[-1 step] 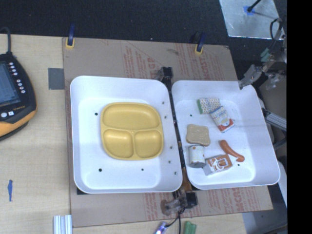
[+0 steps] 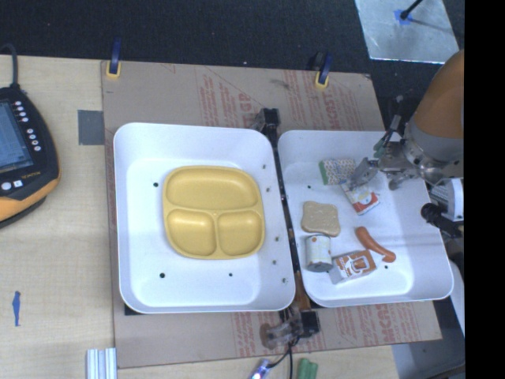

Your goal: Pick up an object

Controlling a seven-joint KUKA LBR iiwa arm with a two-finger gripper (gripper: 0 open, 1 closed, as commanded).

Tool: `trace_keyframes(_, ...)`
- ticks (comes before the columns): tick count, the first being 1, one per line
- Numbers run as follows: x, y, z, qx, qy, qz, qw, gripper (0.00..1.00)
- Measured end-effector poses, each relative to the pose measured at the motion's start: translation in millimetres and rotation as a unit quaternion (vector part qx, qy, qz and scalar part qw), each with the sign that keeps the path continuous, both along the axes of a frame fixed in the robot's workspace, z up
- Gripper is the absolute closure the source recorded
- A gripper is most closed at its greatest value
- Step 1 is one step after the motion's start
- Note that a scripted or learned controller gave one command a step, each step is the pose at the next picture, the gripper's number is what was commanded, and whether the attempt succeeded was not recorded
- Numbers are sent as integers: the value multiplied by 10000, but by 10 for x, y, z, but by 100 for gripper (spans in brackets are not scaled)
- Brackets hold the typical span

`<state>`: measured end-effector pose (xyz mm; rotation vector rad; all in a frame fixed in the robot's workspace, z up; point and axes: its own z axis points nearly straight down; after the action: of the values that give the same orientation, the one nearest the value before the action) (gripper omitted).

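Pincer (image 2: 364, 174) sits low over the upper middle of my right bin (image 2: 418, 287). Fingers point left and down, tips at the small red-and-white packet (image 2: 365, 201). Can't tell whether they're spread or pressed together, or whether they actually touch the packet; too dark and small to resolve. Nothing visibly pinched between them.

Surface: light wood table (image 2: 55, 267) with a brown cardboard sheet (image 2: 197, 93) laid over it, held by two blue-and-yellow clamps (image 2: 114, 60) along its far edge. Faint reddish print runs across the cardboard, not legible. Both white bins rest on the sheet, touching along the centre seam. Beyond the table the floor is dark, with a pale square patch (image 2: 402, 18) at upper right. A black-and-orange handheld controller (image 2: 20, 152) with a screen lies at the table's left edge. Grey tape square (image 2: 91, 126) sits just left of the left bin (image 2: 134, 283).

Left bin carries a yellow three-compartment tray (image 2: 213, 212), roughly centred.

Right bin contents: speckled green-edged pouch (image 2: 337, 169) just left of my pincer; tan slice of toy bread (image 2: 320, 219) below it; small can (image 2: 318, 253) on its side beneath the bread; toy sausage (image 2: 374, 245) to the right; red-and-white carton (image 2: 353, 266) just below the sausage and beside the can. Labels on the carton and packet are too small to read.
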<state>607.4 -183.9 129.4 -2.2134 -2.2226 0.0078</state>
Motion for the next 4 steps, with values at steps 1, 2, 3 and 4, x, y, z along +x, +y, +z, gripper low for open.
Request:
trace_keyframes(1, -276, 70, -380, -4, -11, 6, 10000, 0)
trace_keyframes(2, -777, 383, -379, -1, -14, 2, 10000, 0)
trace_keyframes(3, -775, 372, -276, -14, -9, 19, 10000, 100)
trace_keyframes(4, -775, 373, -276, -14, -10, 19, 10000, 0)
